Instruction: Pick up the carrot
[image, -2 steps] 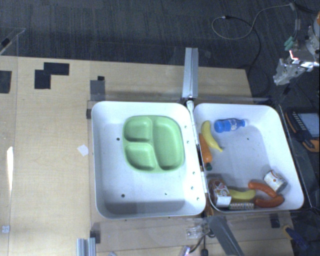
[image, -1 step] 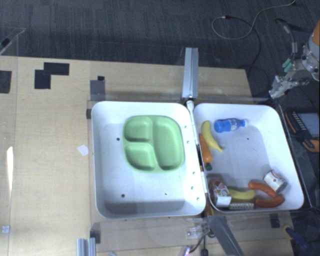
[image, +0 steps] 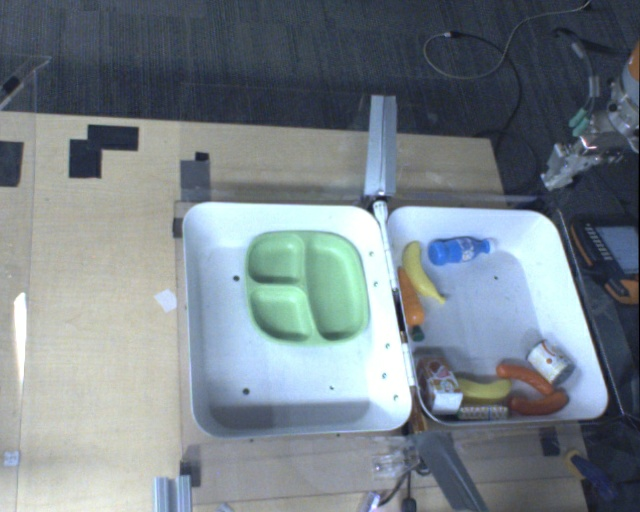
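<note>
The carrot (image: 409, 297) lies lengthwise along the right bin's (image: 560, 240) left wall; the gripper (image: 578, 160) hangs beyond the bin's far-right corner.

The carrot (image: 409, 296) lies along the right bin's (image: 530, 222) left wall, beside the banana (image: 423, 273).

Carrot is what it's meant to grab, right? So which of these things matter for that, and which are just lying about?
Part of the job:
- carrot, lying along the right bin's left wall
- end effector, up at the far right, outside the bins

Just lying about:
- blue bottle
- banana beside the carrot
- second banana
- two sausages
- small can
- green divided plate in the left bin
</note>
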